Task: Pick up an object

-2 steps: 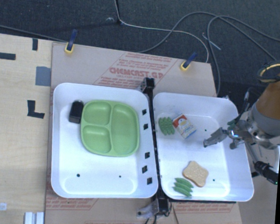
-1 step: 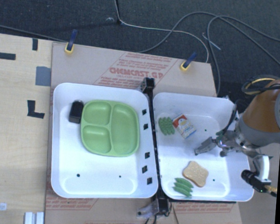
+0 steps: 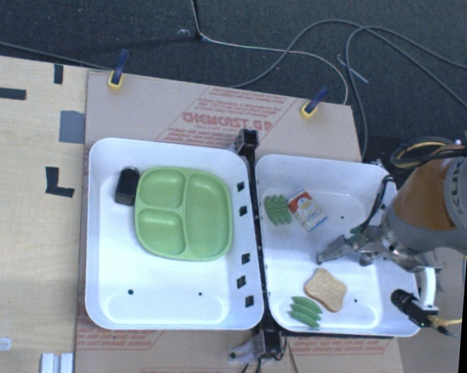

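Note:
My gripper hangs over the middle of the right bin, open, with nothing between its fingers. It reaches in from the right on the grey arm with its orange band. A slice of toast lies just below the gripper, toward the front. A small red, white and blue carton lies up and to the left of it. A green leafy piece sits by the bin's left wall. A green pea pod rests near the front wall.
The left bin holds a green divided plate and a small black block beside it. A black divider with clips runs between the bins. Cables cross the dark floor behind the bench.

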Action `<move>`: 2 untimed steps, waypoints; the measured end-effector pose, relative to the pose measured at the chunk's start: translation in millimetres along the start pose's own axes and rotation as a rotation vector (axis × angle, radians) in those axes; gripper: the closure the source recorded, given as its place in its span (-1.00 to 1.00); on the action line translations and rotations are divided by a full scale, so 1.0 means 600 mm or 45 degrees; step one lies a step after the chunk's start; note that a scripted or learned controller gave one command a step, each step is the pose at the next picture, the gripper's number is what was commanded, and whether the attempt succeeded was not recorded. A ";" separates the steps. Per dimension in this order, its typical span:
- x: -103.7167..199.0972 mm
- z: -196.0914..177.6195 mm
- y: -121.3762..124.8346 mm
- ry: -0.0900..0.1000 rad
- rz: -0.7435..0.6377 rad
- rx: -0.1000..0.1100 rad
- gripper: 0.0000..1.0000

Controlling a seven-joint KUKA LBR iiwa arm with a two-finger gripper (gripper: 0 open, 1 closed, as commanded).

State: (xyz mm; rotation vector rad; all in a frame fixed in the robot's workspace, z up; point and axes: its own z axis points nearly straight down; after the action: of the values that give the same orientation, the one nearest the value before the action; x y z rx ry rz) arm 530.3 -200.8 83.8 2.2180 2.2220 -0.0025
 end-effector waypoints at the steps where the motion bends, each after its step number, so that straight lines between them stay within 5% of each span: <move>1: -0.001 -0.021 0.002 -0.003 0.000 -0.004 1.00; 2: -0.011 -0.094 0.000 0.002 0.002 -0.003 1.00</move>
State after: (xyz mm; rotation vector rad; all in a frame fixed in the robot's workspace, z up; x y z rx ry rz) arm 530.2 -207.4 140.2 2.2196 2.2194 0.0014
